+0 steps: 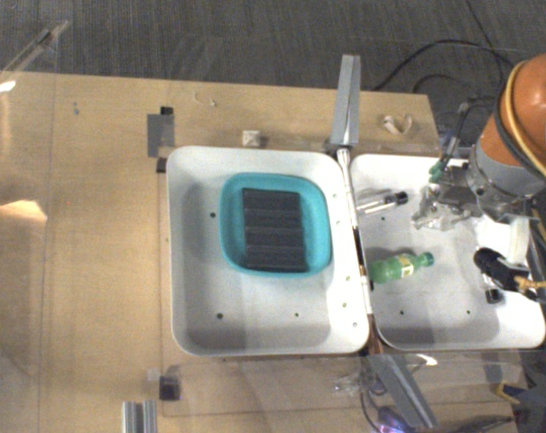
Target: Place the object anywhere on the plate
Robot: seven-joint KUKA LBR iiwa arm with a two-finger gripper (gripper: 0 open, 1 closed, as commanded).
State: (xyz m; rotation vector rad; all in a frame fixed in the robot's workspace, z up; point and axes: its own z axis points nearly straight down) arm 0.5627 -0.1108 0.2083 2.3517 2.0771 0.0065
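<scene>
A teal square plate [230, 228] sits in the left bin [191, 305], toward its back. A dark ridged rectangular block [274, 231] lies flat in the plate's middle. In the right bin [453, 327] a small green bottle [401, 265] lies on its side near the left wall. Behind it lies a silver pen with a black tip [381, 202]. My gripper [438, 213] hangs over the back of the right bin, just right of the pen and above the bottle, with nothing visibly between its fingers.
A metal divider post [347, 106] rises behind the seam between the two bins. The arm's orange-banded wrist [530, 106] covers the right bin's back right corner. Wooden bench surface [74, 242] lies to the left.
</scene>
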